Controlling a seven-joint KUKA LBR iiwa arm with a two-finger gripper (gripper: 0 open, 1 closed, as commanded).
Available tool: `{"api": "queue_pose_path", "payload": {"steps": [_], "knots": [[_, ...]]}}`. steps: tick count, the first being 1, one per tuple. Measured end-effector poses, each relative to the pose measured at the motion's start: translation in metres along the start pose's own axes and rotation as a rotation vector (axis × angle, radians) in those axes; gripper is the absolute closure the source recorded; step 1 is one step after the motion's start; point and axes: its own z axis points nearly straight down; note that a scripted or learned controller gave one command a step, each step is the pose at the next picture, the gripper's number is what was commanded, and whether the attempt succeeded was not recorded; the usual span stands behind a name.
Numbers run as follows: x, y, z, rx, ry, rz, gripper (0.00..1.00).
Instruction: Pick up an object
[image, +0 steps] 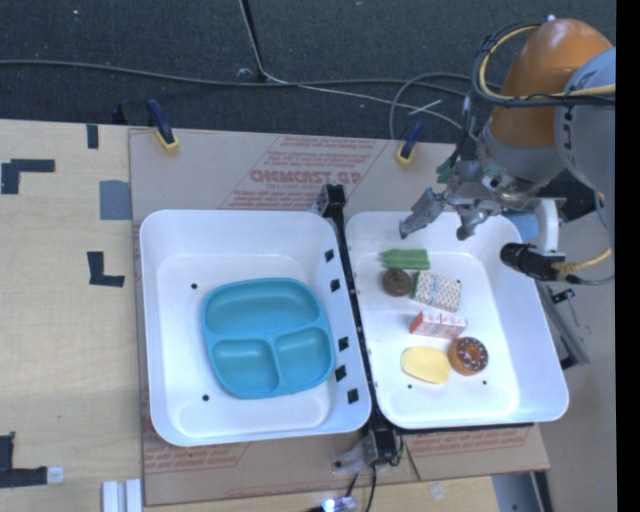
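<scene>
While the gripper (443, 222) is hanging over the far edge of the right bin (530, 330), nothing is sitting between its fingers — they are standing spread apart, so the jaws are open and empty. The arm (545, 80) is reaching in from the right, wrist angled down toward the bin's back wall.

Candidates are all lying in the right bin: a green block (405, 259) nearest the gripper, a brown round thing (397, 283) just beside it, a patterned box (438, 291), a red-and-white packet (437, 323), a yellow piece (426, 366) and a donut (469, 355) touching or almost touching it. The left bin (165, 300) is holding a blue divided plate (268, 336).

Step looks like approach — no pick started yet. Next move is probably calling for a descent onto one item; the green block is looking closest, but it is crowding the brown thing, so the fingers would need to straddle it cleanly.
</scene>
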Motion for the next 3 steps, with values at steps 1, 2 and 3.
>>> {"api": "queue_pose_path", "payload": {"steps": [1,2,3], "knots": [[0.0,0.002,-0.009,-0.014,-0.001,-0.003,0.0],[-0.005,-0.004,0.039,-0.011,-0.002,-0.002,0.0],[-0.014,-0.006,0.088,-0.013,-0.003,-0.003,0.0]]}}
